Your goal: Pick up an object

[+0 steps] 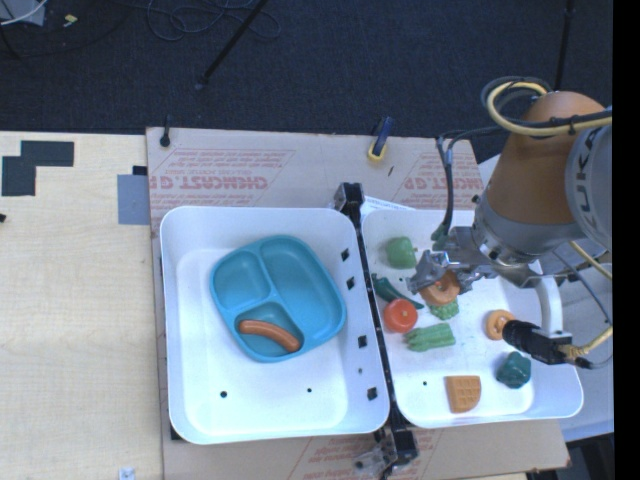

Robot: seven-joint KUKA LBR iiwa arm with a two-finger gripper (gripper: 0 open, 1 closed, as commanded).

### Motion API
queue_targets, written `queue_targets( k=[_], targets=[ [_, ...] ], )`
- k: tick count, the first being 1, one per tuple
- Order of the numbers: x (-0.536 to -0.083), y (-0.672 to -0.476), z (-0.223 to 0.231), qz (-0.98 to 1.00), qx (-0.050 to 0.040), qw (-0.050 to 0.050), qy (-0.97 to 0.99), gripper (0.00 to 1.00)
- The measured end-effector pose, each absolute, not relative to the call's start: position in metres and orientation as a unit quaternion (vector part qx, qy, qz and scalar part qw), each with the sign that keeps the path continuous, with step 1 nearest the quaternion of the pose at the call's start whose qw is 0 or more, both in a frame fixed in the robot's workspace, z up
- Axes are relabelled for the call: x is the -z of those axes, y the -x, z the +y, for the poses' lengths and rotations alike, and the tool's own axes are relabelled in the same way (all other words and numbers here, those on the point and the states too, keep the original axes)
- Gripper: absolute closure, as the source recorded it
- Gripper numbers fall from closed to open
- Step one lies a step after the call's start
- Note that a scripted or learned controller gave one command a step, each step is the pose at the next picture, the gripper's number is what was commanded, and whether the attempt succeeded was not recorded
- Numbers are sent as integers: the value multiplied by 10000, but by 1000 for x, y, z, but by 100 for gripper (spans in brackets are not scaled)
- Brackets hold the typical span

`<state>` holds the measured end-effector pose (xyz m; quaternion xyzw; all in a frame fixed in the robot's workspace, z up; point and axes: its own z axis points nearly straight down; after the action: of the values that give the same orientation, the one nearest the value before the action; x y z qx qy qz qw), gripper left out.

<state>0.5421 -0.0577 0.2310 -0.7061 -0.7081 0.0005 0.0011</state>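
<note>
Gripper [437, 273], finger state indeterminate, sits directly over orange toy [440, 290] in right bin [560, 408]; approx. vertical descent reqd.

Blue divided tray [285, 286] in left bin [190, 388], hot dog [268, 334] inside.

You see the divided plate [278, 295] in the left bin [190, 408], a sausage [268, 334] in its near compartment; food pieces lie scattered in the right bin [560, 400].
</note>
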Motion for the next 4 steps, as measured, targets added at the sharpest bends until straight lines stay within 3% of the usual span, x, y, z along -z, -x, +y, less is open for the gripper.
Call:
queue_targets(
  k=[1, 2, 3, 4],
  targets=[
    [-220, -542, -57, -7076, -20, 22, 7066, 100],
    [-218, -555, -62, -7083, -11, 10, 7059, 100],
    [-217, -548, -61, -7071, -19, 21, 7071, 100],
    [-228, -554, -50, -7076, -6, 12, 7066, 100]
  ],
)
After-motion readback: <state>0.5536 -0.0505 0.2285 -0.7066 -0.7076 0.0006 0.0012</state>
